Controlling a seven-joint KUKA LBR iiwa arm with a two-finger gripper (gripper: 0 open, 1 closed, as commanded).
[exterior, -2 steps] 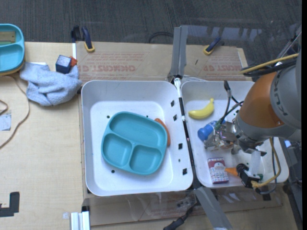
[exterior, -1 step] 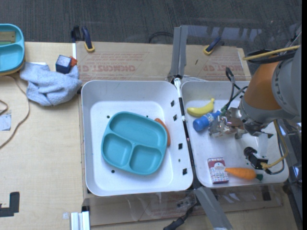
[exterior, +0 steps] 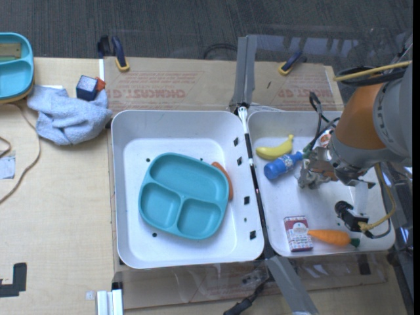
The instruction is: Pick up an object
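Overhead, plywood bench [exterior: 59,241] bears two white bins [exterior: 125,195]; dark carpet [exterior: 197,12] behind; jaws' state unclear.

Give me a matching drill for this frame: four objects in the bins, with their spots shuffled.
Things:
1. teal divided plate
2. banana
3. carrot
4. blue bottle

Places:
A. right bin, near edge, beside the small red and white box
B. left bin, middle
C. right bin, far left corner area
D. right bin, just below the banana, left of the pincer

Pairs: 1-B, 2-C, 3-A, 4-D
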